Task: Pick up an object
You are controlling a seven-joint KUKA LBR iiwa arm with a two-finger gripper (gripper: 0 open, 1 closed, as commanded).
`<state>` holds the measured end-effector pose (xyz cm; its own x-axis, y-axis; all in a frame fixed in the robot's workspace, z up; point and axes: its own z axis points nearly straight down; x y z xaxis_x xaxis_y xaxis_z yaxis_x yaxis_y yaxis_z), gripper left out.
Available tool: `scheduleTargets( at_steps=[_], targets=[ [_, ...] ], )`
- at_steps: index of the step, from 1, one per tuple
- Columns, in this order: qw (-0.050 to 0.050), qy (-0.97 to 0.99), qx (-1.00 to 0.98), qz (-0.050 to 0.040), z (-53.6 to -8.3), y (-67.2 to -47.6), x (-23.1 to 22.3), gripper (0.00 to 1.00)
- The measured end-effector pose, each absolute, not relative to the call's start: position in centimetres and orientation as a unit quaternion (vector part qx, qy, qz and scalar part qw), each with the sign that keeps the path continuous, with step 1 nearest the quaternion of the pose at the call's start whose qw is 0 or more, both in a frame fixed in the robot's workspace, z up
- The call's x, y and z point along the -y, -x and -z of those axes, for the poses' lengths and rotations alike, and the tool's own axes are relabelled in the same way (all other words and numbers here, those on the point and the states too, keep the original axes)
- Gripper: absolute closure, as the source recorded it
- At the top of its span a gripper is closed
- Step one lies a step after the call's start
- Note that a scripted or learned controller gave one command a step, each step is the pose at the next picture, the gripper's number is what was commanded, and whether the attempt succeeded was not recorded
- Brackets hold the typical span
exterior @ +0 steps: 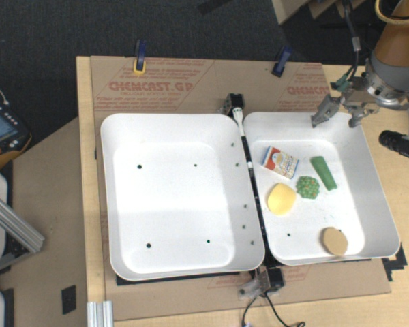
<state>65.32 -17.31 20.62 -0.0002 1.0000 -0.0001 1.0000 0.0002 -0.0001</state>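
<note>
My gripper (339, 118) hangs open above the back edge of the right bin (368, 182), with nothing between its two fingers. Below and in front of it lie a small red, white and blue packet (279, 161), a green stick (322, 172), a green knobbly ball (307, 187), a yellow round piece (281, 199) and a tan disc (335, 241). All of them rest on the bin floor, apart from the gripper.
The left bin (123, 182) stands beside the right one, joined by a black hinge strip (249, 176). Both sit on a cardboard sheet (184, 80) held by blue clamps (140, 56) at the back.
</note>
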Motion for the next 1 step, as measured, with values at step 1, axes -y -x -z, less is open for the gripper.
scheduleTargets(
  at_steps=[1],
  targets=[
    [-0.010,0.705,0.709,0.0058,-45.48,-66.78,13.87,0.00]
  ],
)
